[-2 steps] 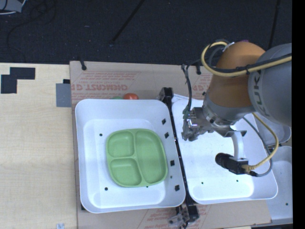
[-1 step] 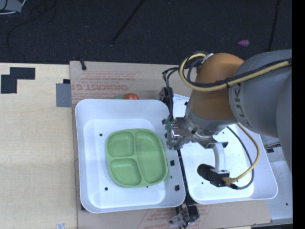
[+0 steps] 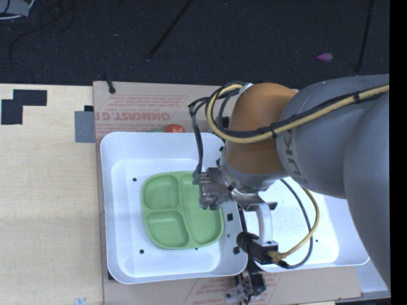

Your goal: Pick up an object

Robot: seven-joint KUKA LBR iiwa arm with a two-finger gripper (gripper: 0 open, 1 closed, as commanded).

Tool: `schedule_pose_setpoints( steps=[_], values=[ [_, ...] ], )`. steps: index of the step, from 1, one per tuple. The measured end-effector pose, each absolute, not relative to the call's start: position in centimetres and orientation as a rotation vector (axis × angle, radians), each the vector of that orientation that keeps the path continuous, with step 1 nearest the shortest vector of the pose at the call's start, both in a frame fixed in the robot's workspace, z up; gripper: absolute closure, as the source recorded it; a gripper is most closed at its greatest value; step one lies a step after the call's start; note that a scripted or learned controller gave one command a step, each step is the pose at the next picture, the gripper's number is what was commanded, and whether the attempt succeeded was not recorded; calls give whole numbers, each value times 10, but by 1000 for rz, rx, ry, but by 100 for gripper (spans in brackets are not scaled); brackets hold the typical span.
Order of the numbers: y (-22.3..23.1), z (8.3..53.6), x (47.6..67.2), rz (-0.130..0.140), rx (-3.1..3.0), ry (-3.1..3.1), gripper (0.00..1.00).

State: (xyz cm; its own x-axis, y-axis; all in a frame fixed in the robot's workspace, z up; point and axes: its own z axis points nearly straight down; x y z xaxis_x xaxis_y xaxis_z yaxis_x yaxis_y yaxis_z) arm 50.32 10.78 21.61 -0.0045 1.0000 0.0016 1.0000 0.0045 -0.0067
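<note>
Grey and bulky, the arm (image 3: pixel 337 138) fills the right side, its glossy orange band (image 3: pixel 257 132) bent over the seam between the bins, looped with black and yellow cables (image 3: pixel 216 116). Its gripper (image 3: pixel 208 196) hangs at the right edge of a smooth, light-green divided plate (image 3: pixel 168 211), which lies flat in the left white bin (image 3: pixel 121 170); whether the jaws are wide or closed cannot be told. A small red-orange object (image 3: pixel 173 129) sits behind that bin on cardboard (image 3: pixel 140 107).

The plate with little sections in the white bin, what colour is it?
Light green, seen in the camera view: the divided plastic plate in the left white bin.
</note>
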Motion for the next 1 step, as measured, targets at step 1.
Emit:
schedule_pose_setpoints(
  steps=[1],
  values=[
    [105, 216, 504, 6, -2218, -2220, 0]
  ],
)
